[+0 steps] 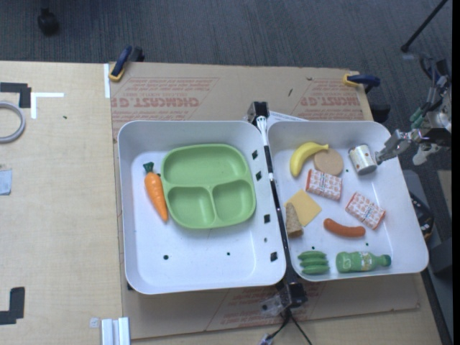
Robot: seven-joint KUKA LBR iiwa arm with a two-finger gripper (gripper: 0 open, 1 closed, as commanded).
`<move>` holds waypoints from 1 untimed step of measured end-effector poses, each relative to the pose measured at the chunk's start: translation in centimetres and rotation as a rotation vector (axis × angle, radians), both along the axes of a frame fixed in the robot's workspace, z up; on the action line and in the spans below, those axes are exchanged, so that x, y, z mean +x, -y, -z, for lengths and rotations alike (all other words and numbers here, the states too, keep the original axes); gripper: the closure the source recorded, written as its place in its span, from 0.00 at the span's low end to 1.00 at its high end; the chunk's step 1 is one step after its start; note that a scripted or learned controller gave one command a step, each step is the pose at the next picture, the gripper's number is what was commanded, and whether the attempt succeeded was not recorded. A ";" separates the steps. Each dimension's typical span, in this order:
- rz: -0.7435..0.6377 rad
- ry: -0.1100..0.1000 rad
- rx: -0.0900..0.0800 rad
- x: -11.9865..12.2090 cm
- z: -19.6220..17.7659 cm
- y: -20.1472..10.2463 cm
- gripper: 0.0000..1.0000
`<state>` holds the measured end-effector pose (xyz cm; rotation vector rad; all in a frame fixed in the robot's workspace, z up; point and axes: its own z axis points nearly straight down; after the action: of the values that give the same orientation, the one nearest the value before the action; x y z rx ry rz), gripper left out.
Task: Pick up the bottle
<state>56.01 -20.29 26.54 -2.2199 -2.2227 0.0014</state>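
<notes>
While the bottle (363,261) lies flat beside the peas (313,262), the hand (394,147) hovers well apart; its grip state cannot be told.

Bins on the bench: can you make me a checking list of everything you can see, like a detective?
Surface: two white bins side by side, left bin and right bin, on cardboard over a wooden bench.
Job's things: green bottle lies on its side near the right bin's front edge, untouched.
Clutter: right bin has a banana, round cookie, silver can, two red-and-white packets, cheese on bread, sausage, pea pods. Left bin has a green divided plate and a carrot.
Grippers: gripper at the right bin's far right corner, beside the can, far from the bottle.
Cables: black cables at the front edge.
Surroundings: grey carpet; blue clamps holding the cardboard.
</notes>
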 end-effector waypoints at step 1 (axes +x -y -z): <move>-0.003 0.001 -0.001 0.1 -1.0 0.0 1.00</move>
<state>56.07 -20.30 27.49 -2.2177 -2.2266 0.0018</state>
